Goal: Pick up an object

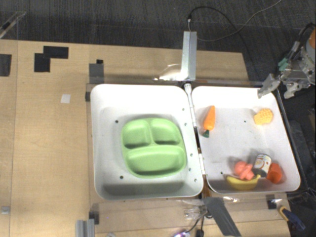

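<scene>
End effector [276,87], state unclear, hovers at the right bin's [232,95] far corner.

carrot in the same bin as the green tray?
No, the carrot lies in the right bin; the green tray sits in the left bin.

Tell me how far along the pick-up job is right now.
Nothing looks picked yet. The gripper hangs by the right bin's far right corner, with nothing seen in it. The toy carrot, yellow toy and near-corner pile with the banana all lie in that bin.
</scene>
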You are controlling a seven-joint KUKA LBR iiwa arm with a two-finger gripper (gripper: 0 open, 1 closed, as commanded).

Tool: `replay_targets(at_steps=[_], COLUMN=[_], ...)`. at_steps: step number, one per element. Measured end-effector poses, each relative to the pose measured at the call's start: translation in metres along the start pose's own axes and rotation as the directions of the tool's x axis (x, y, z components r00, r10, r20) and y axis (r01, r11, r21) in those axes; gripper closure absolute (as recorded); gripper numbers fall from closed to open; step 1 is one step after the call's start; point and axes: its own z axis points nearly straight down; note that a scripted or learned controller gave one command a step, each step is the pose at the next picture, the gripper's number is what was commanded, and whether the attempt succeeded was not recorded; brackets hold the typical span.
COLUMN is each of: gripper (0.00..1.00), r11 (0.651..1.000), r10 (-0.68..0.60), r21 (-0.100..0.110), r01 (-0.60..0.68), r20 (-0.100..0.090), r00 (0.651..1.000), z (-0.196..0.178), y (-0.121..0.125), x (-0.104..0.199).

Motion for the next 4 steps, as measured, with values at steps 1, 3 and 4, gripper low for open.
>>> replay_targets(at_steps=[1,3,4], gripper=[0.00,1.00,1.00], r11=[0.872,0.840,0.915], r10=[-0.490,-0.542,-0.403], r21=[-0.001,-0.010,-0.006], r01=[0.490,0.542,0.403], r20=[-0.001,0.004,0.000], r00=[0.872,0.840,0.915], z=[0.140,0.181,0.051], y=[0.008,0.053,0.057], x=[0.082,0.094,0.159])
